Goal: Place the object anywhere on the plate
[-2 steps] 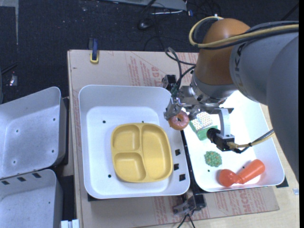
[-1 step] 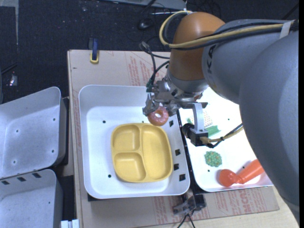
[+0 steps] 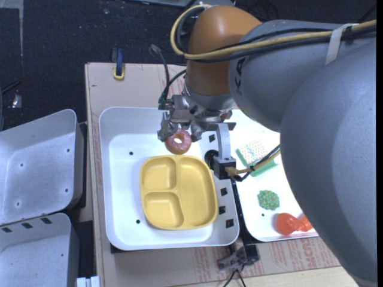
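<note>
Grey arm casing [image 3: 335, 136], smooth and rounded, fills the right side nearest the lens; an orange dome-shaped band [image 3: 218, 31] sits above the wrist, with one yellow cable [image 3: 197, 52] looped around it. Tool [image 3: 173, 137] hangs over the far edge of the left bin [image 3: 119, 160], just past the plate's far rim. A pink ring-shaped donut [image 3: 178, 142] with a pale centre hole sits right at the tool tip; whether the tool is pinching it or spread cannot be told. Yellow plastic plate [image 3: 178, 191], rounded-square, glossy, three compartments, lies in the left white bin. Right bin [image 3: 263, 229] holds three items: one green-and-white flat piece [image 3: 256, 157], one green bumpy lump [image 3: 268, 200], one orange-red glossy piece [image 3: 291, 223]. Wooden surface [image 3: 96, 94] carries one blue-and-yellow clip [image 3: 119, 64]. No legible writing.
</note>
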Robot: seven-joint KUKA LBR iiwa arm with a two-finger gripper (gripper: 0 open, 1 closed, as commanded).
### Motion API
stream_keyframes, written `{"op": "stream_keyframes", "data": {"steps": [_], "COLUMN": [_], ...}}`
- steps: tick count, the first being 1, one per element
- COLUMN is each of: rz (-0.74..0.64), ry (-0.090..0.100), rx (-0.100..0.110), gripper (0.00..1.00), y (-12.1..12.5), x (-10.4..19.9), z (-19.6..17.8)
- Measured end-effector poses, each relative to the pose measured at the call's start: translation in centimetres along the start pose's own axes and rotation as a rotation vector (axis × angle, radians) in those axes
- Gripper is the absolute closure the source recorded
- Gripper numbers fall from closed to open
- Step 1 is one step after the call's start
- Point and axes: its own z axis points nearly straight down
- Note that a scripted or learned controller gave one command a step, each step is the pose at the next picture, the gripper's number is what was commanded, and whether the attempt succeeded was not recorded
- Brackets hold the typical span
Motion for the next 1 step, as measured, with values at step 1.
{"op": "stream_keyframes", "data": {"steps": [1], "rz": [0.004], "ry": [-0.002], "rx": [0.003], "gripper": [0.00], "y": [-0.02], "x": [-0.33], "z": [0.06]}}
